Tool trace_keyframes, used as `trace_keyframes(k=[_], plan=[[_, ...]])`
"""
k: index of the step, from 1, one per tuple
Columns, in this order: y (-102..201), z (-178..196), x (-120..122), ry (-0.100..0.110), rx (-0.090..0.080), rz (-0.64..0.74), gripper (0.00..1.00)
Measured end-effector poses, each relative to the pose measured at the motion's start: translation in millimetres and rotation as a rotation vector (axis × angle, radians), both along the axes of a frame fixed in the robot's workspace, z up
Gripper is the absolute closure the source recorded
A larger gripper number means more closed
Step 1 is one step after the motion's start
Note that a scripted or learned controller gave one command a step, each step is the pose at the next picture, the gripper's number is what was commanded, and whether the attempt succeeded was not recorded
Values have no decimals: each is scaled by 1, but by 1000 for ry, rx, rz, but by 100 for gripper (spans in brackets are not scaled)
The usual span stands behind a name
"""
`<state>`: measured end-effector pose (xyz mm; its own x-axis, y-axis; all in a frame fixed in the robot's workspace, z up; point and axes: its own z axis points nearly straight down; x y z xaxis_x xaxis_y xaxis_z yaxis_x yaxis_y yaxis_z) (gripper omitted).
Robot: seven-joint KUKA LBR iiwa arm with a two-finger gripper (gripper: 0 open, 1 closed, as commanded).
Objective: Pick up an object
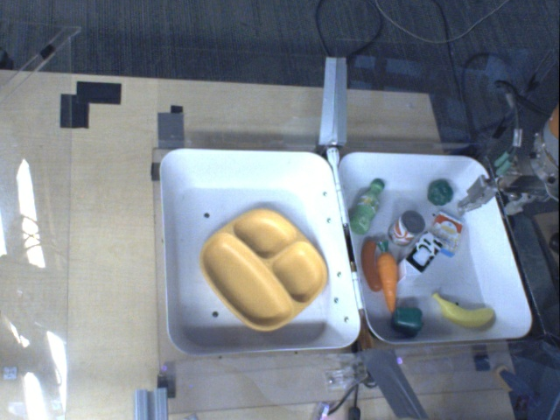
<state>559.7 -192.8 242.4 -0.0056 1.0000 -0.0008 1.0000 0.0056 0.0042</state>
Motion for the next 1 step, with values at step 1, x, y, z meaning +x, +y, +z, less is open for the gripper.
trace_keyframes(k=[1], plan=[[-1,-106,15,0,-1,11,0]])
